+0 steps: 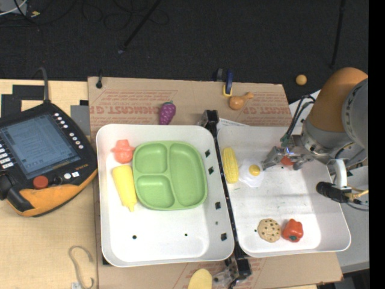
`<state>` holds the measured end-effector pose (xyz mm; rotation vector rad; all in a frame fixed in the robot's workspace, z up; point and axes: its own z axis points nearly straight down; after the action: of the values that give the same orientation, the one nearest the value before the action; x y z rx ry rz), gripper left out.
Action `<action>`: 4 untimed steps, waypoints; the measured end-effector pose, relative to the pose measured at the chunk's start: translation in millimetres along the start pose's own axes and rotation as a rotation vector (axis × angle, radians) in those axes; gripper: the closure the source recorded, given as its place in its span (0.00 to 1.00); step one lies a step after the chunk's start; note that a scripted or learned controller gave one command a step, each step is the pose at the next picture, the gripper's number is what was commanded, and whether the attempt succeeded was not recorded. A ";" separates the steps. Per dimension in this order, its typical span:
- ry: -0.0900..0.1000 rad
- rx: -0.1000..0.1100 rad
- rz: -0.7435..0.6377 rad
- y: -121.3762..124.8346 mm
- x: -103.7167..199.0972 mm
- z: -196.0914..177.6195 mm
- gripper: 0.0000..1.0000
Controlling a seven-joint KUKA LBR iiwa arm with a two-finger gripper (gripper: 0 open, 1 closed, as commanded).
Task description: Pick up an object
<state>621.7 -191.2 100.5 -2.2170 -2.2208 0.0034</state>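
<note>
Nearest the camera, a yellow lemon-shaped toy (200, 278) lies on the bench (36, 245) at the near edge, just outside the two bins. A grey metal hook (81, 264) lies on the bench at the near left.

Left bin (156, 239): a green divided plate (169, 176) sits in its far half. A yellow bottle-shaped toy (124, 186) lies touching the plate's left rim, and a pink toy (122, 151) sits just beyond it at the far left corner.

Right bin (313, 221): a cookie (269, 229) and a red pepper (293, 230) lie side by side near the near wall. A corn cob (230, 164) lies along the left wall. A fried egg toy (253, 172) sits just right of the corn.

The gripper (283, 158) hangs over the far middle of the right bin, near the egg toy but apart from it. Whether the fingers are open or closed cannot be told; nothing is seen between them.

Beyond the bins, on cardboard (132, 104), lie a purple grape toy (167, 112) and an orange pear-shaped toy (239, 100). A control pendant (42, 155) rests on the bench at the left.
</note>
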 end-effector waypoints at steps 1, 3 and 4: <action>-0.001 -0.003 -0.001 0.7 1.5 12.7 0.00; -0.002 -0.009 0.003 7.6 -2.3 -60.5 1.00; -0.003 -0.009 0.004 8.2 -10.0 -122.2 1.00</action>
<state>630.4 -201.3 222.7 -2.2271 -2.2227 -0.0035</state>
